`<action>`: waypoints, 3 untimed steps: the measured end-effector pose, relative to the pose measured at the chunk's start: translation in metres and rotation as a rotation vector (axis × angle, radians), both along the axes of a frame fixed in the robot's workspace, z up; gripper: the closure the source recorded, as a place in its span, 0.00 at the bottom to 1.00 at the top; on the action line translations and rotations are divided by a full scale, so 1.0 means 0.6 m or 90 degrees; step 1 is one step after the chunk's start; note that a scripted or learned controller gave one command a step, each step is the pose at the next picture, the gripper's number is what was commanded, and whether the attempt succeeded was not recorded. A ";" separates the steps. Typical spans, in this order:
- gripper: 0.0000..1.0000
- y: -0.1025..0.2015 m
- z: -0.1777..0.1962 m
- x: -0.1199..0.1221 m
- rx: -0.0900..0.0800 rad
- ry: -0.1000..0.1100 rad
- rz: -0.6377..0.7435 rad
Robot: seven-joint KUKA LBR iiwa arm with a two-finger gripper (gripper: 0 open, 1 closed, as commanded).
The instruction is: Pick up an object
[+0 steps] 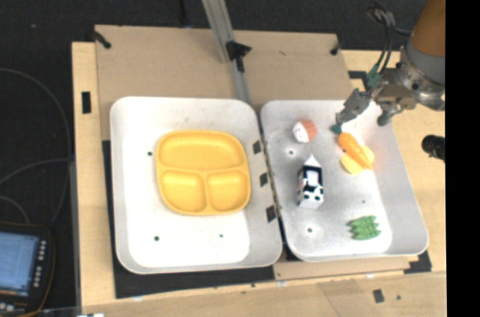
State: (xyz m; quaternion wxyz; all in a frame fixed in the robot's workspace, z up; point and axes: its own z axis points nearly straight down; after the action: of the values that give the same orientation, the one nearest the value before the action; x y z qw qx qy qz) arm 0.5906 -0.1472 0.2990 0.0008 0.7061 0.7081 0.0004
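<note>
The right bin [390,225] holds several small objects. A black-and-white cow-patterned carton [310,183] lies near its middle. An orange and yellow carrot-like toy [355,153] lies toward the bin's right side. A small orange and white piece [303,131] sits at the upper left, and a green ridged piece [364,228] lies near the front. My gripper [367,109] hangs open above the bin's upper right part, just up and right of the carrot toy, with nothing between its fingers.
The left bin [135,233] holds a yellow divided tray [202,171]. A metal pole [214,4] slants down from the top to the gap between the bins. A brown board [165,61] lies behind the bins.
</note>
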 end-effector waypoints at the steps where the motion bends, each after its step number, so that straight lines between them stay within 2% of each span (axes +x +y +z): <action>1: 0.00 0.000 0.000 0.000 0.000 0.000 0.000; 2: 0.00 -0.003 -0.070 -0.003 -0.001 0.002 -0.002; 3: 0.00 0.008 -0.167 0.004 0.000 0.004 -0.003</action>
State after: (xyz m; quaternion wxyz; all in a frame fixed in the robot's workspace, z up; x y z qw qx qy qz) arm 0.5930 -0.1421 0.1988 -0.0014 0.7076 0.7066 -0.0019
